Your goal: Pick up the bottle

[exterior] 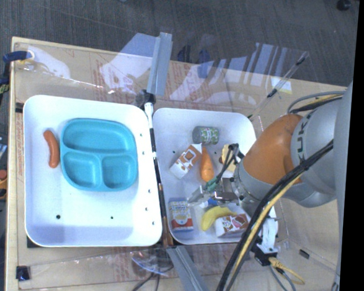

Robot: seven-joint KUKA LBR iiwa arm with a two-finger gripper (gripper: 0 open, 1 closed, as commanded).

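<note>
A small grey-green bottle [205,135] lies on its side at the back of the right bin [171,125]. My gripper [208,191] is low in the same bin, well in front of the bottle, just below an orange carrot [206,167] and above a yellow banana [214,216]. The arm's orange band and grey wrist cover the bin's right side. Nothing of the bottle is near the gripper.
In the right bin a white and brown carton [186,161] lies left of the carrot, with a blue carton [180,214] and a red and white carton [233,225] at the front. The left bin [34,212] holds a blue sectioned tray [99,153] and a sausage [52,147].
</note>
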